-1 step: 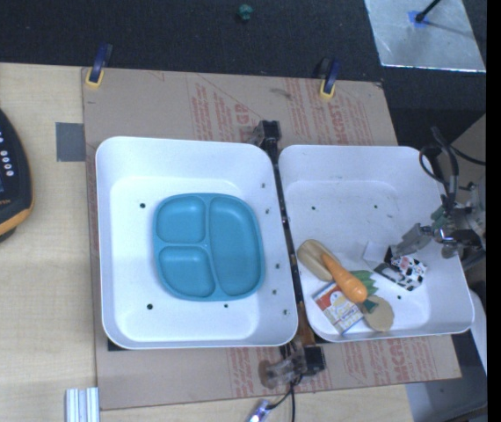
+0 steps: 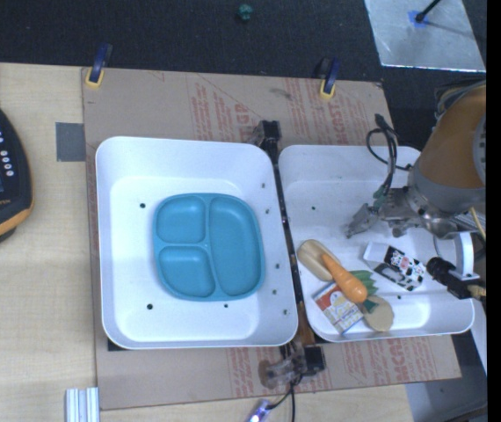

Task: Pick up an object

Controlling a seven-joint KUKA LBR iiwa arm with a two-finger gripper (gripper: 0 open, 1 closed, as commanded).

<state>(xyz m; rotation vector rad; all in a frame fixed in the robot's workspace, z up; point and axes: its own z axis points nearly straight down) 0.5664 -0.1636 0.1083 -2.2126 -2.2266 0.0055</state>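
Camera view: reaching stage, gripper (image 2: pixel 366 221) splayed and bare over right bin (image 2: pixel 321 161), carrot (image 2: pixel 349 282) nearer; next, descending squarely onto it.

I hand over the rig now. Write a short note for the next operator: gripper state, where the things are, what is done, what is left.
Gripper: low in the right bin, holding nothing visible; fingers unclear.
Things: carrot toy, wooden spoon, small card and black-and-white toy lie near the right bin's front. Blue divided plate sits in the left bin.
Done: no pick.
Left: grasp and lift one object.
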